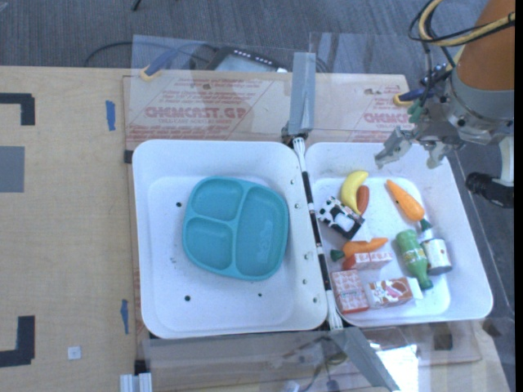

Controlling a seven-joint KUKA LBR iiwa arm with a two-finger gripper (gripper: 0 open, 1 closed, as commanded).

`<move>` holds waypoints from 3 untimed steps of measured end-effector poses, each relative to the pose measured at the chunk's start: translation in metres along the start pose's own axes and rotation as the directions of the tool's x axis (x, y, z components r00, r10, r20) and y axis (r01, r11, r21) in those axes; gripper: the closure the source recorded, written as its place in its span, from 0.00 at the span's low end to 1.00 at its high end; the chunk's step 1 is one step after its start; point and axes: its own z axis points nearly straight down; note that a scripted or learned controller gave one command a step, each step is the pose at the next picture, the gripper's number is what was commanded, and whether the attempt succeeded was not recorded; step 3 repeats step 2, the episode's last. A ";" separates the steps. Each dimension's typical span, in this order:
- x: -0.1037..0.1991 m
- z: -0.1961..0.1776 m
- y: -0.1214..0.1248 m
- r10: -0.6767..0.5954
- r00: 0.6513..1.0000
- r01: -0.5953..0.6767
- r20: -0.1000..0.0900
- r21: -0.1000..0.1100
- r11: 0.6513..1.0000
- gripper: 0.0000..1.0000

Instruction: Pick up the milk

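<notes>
The milk (pixel 339 215) is a small black-and-white cow-patterned carton, lying tilted.

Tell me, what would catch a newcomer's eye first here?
Most striking is the big teal divided plate, alone in the left bin. Next comes the colourful clutter in the right bin: a yellow banana, a carrot, a green bottle and the black-and-white cow-patterned milk carton. Above that bin's far edge hangs the grey arm with its orange band.
</notes>
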 end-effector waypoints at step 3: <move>0.130 0.046 0.020 -0.247 0.969 0.247 0.000 0.001 0.969 1.00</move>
